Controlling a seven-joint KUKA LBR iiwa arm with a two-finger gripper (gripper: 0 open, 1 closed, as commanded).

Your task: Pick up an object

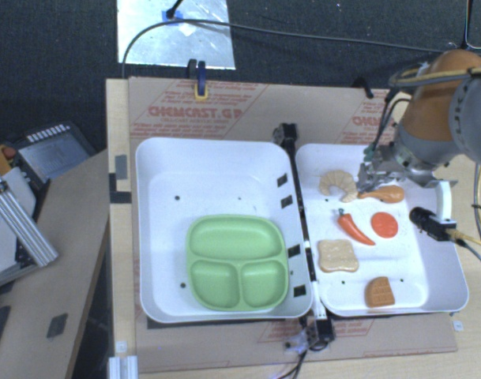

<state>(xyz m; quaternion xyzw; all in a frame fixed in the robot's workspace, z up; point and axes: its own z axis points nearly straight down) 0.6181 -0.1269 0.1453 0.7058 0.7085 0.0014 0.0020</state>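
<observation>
The right bin (441,290) holds several food items. A pale croissant (336,182) lies at its back left, with an orange bread roll (388,195) just to its right. My gripper (366,184) reaches down between these two, its tip low over the bin floor and close to both. Nearer the front lie a red pepper (355,227), a red tomato slice (385,225), a slice of toast (337,255) and a brown pastry (379,291). I see nothing lifted off the bin floor.
In the left bin (157,180) a green divided plate (236,260) sits toward the front. A black-clipped rim (295,212) separates the two bins. The grey arm (449,109) comes in from the right above the right bin's back corner.
</observation>
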